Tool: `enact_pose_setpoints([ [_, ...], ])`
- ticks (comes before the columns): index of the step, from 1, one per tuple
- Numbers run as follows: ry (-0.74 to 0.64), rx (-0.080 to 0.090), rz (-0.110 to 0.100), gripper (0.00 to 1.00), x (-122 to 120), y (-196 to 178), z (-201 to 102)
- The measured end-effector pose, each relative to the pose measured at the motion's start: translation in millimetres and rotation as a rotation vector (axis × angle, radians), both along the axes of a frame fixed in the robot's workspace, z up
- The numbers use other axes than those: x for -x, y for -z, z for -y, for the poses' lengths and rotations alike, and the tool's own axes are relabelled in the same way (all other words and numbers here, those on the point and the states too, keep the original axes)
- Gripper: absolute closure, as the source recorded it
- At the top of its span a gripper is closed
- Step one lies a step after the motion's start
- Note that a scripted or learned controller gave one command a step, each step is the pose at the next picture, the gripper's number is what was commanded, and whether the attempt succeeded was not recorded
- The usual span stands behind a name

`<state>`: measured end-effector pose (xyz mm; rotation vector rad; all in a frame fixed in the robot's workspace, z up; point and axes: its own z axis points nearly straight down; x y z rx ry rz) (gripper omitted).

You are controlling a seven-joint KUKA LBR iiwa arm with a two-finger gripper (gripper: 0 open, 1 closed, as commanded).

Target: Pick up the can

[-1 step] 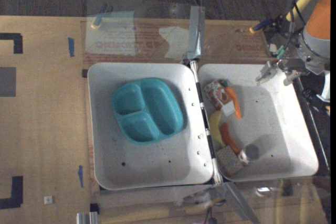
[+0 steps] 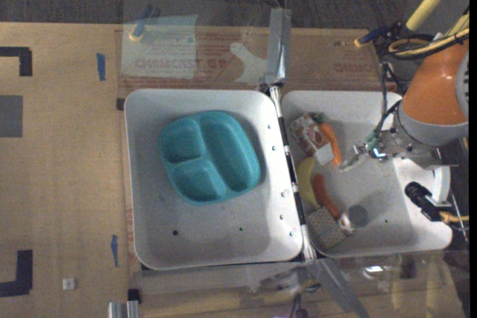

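The gripper [image 2: 365, 153] hangs over the middle of the right bin [image 2: 417, 234], reaching in from the right under the grey wrist and its orange band [image 2: 441, 89]. From this slant above, its state cannot be told, since the metal parts blur together. Nothing can be seen held at its tip.

The can [image 2: 356, 215] appears as a small grey round shape on the bin floor, below the gripper and slightly to its left, apart from it. It is dim and no label or print can be read on it.

Left of the gripper, along the bin's left wall, lies a cluster: a printed packet [image 2: 307, 132] whose writing is too small to read, an orange carrot-like piece [image 2: 329, 139] on it, a yellow object [image 2: 305, 179] partly hidden, a red-orange piece [image 2: 325, 195] and a grey mesh-textured item [image 2: 325, 227].

Farther left, the left bin [image 2: 149, 234] holds a teal divided plate [image 2: 210, 155]. Above it, a clear sheet [image 2: 168, 48] on the bench bears faint reddish lettering that cannot be made out.
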<state>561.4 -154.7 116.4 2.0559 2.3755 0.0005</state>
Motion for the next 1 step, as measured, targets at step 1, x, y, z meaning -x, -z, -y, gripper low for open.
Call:
enact_pose_setpoints([
  [1,-0.114,0.001,0.011,0.00,75.4,27.3,-13.4],
])
